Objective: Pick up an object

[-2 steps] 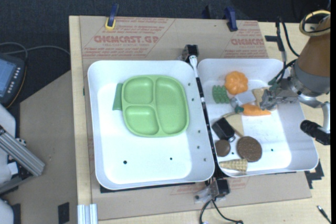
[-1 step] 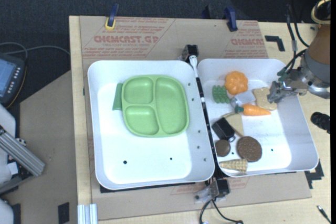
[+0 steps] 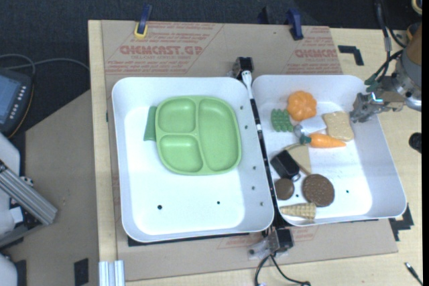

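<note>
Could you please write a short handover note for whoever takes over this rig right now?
Pincer: over the right bin's right side, near its far corner, beside the tan bread slice; nothing seen held between its fingers.
Right bin: orange fruit, green piece, carrot, black block, two brown round cookies, waffle cone.
Left bin: green divided plate.
Done: nothing picked up yet.
Left: grasp one object and lift it; the bread slice is nearest.
</note>
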`<state>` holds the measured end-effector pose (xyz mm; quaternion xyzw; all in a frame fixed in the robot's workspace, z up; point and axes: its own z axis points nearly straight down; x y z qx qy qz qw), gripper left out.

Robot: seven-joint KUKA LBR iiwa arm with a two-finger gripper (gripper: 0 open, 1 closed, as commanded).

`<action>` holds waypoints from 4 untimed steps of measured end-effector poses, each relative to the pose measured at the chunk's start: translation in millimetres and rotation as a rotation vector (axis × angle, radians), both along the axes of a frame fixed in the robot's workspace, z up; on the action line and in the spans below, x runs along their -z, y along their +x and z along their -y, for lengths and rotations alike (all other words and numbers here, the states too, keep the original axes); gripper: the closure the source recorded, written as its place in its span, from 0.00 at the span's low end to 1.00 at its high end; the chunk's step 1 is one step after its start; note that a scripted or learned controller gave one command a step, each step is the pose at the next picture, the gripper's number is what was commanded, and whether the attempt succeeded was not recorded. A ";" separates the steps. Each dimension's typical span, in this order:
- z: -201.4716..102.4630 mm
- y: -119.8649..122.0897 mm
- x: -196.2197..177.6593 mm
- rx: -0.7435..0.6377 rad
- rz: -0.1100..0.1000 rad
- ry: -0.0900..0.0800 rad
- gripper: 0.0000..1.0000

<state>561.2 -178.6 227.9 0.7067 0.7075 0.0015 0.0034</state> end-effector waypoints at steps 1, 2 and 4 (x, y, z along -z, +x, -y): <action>-56.7 20.9 -8.1 -0.006 -0.002 0.003 1.00; -116.4 41.0 -9.3 -0.005 -0.003 0.003 1.00; -207.2 68.9 -4.9 -0.004 -0.003 0.003 1.00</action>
